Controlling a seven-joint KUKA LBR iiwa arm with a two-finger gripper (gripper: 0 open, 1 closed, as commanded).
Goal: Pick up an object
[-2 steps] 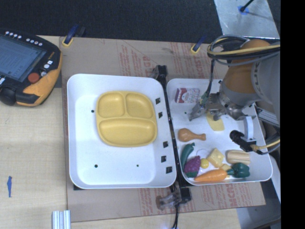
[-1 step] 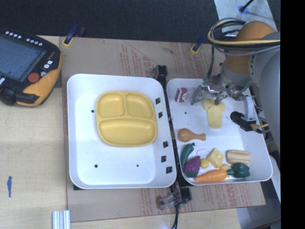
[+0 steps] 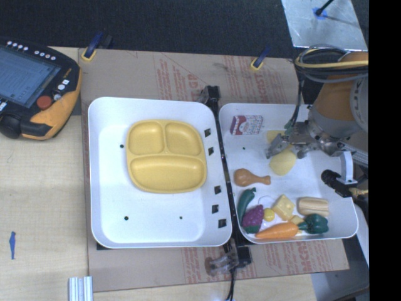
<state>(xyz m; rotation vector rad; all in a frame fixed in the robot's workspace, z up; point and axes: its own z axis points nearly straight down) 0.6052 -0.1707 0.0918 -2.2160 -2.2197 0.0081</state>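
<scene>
Two white bins sit side by side on a bench. The left bin [image 3: 106, 168] holds a yellow divided plate [image 3: 166, 155]. The right bin [image 3: 250, 115] holds toy foods: a small carton [image 3: 245, 125], drumstick [image 3: 251, 179], carrot [image 3: 277, 232], grapes [image 3: 253, 217]. The gripper [image 3: 289, 144] hovers by a pale yellow lemon [image 3: 283, 163].

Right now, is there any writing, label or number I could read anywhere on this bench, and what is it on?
None can be read.
Small red-and-white carton: print too blurred.
Teach pendant screen: lines too small.
Cardboard sheet under the bins: faint red lettering, illegible.
</scene>
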